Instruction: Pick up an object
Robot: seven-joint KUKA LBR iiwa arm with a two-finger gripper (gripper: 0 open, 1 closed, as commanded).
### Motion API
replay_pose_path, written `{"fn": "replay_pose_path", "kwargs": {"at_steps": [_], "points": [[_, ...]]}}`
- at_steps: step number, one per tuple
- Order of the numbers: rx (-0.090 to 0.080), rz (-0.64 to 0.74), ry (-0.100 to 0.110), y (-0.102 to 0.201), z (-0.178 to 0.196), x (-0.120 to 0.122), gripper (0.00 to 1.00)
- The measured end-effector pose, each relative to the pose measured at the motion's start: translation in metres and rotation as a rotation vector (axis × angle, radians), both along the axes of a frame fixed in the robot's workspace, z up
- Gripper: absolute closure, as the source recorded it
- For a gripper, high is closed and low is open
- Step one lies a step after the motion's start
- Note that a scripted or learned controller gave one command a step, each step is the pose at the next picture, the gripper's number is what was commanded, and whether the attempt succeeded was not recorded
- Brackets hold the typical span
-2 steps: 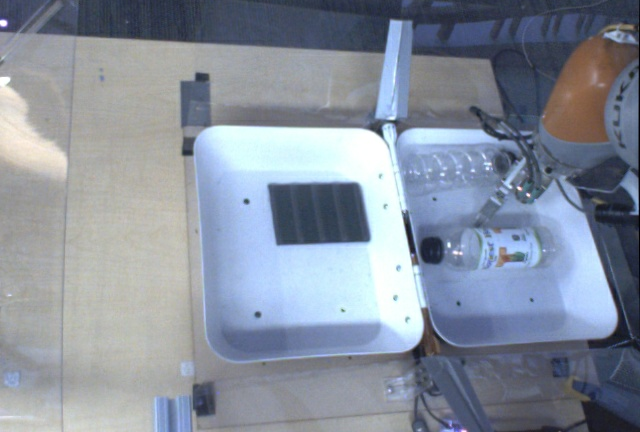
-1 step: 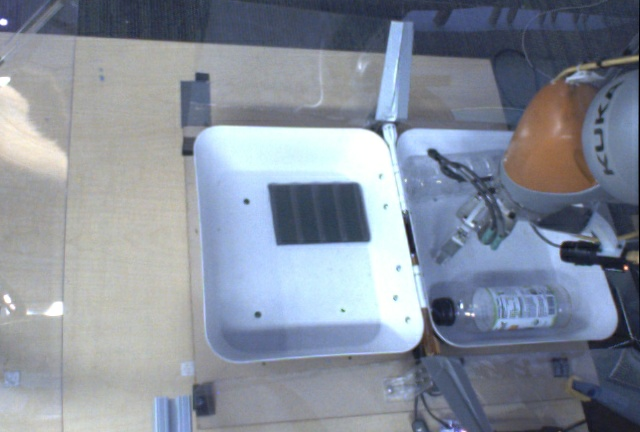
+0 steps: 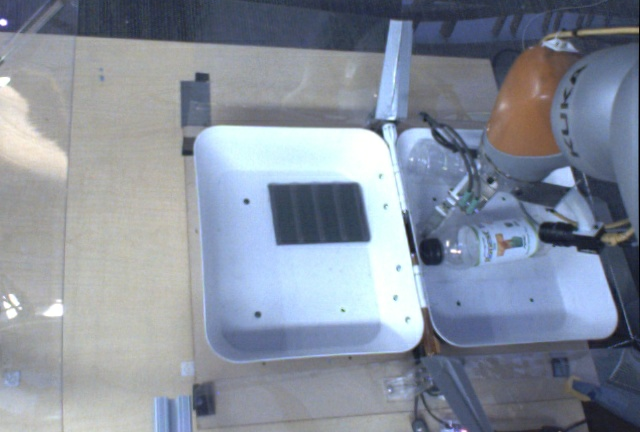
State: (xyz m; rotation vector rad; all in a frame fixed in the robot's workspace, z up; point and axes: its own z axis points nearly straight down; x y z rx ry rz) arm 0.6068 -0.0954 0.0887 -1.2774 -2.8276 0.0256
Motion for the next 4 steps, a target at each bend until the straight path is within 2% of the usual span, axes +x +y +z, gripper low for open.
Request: {"fn": "replay_pose_path", "kwargs": {"at_steps": [1,2,3,4], "points": [[-0.007,0.005,-0.034,0.000,0.014,0.007,1.00],[-0.003,0.004,-0.011,0.000,0.009,0.001,0.00],[-0.003,0.004,-0.011,0.000,0.009,0.001,0.00],[0.013,-0.025,0.057,-0.003,0.004,0.018,0.00]]}}
